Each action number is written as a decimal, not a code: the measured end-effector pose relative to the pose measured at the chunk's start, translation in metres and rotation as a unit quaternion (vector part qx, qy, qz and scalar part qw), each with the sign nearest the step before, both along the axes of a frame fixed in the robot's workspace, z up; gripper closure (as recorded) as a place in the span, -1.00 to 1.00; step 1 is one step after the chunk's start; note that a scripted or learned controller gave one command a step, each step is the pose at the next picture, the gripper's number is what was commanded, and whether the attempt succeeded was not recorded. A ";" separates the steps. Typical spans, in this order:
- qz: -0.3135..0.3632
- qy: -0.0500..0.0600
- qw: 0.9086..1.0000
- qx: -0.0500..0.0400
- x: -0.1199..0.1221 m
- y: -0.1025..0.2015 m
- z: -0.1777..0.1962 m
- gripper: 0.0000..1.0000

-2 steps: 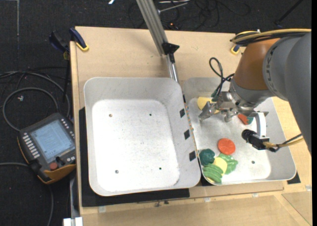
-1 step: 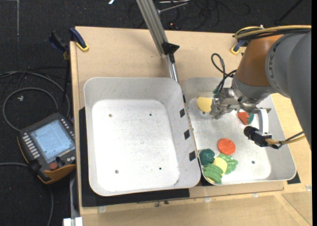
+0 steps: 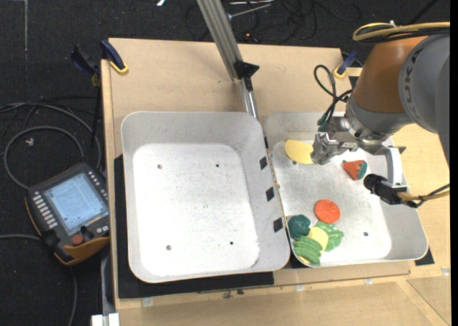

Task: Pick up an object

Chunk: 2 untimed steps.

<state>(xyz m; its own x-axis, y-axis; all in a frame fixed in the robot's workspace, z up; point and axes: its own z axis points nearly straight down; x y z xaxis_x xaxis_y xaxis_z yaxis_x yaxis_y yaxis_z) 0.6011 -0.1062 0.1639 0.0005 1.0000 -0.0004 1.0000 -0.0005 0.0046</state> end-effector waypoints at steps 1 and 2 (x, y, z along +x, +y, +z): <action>-0.001 0.000 1.000 0.000 -0.007 -0.006 0.051 1.00; 0.001 -0.001 1.000 -0.001 -0.006 -0.006 0.097 1.00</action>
<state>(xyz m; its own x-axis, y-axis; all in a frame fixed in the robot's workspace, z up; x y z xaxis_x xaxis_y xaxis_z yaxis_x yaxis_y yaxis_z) 0.5955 -0.1122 0.2606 -0.0022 1.0000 -0.0017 1.0000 0.0022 0.0066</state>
